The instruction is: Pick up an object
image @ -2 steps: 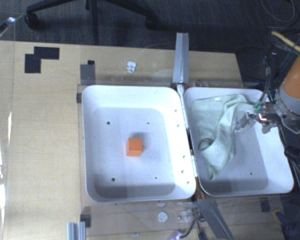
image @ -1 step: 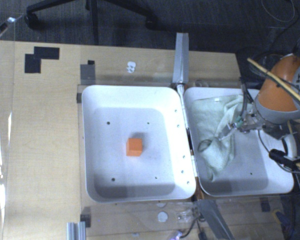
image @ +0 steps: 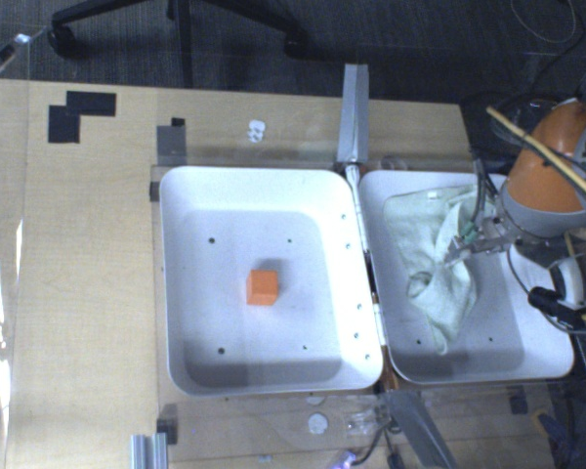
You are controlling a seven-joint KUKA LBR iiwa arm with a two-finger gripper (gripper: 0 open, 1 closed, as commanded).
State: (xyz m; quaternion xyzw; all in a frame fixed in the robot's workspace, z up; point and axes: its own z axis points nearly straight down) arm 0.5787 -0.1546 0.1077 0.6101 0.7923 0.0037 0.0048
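A small orange cube [image: 263,287] sits near the middle of the left white bin [image: 190,360]. A crumpled pale cloth [image: 430,267] lies in the right white bin [image: 537,360], covering its back and centre. My gripper [image: 466,243] reaches in from the right and is down at the cloth's right edge, where the fabric bunches up against it. The grey wrist with its orange band [image: 547,169] hangs over the bin's back right corner.
A metal post [image: 353,115] stands behind the divider between the two bins. Cables [image: 557,306] hang by the right bin's right rim. Black tape marks [image: 78,113] lie on the wooden bench at the far left.
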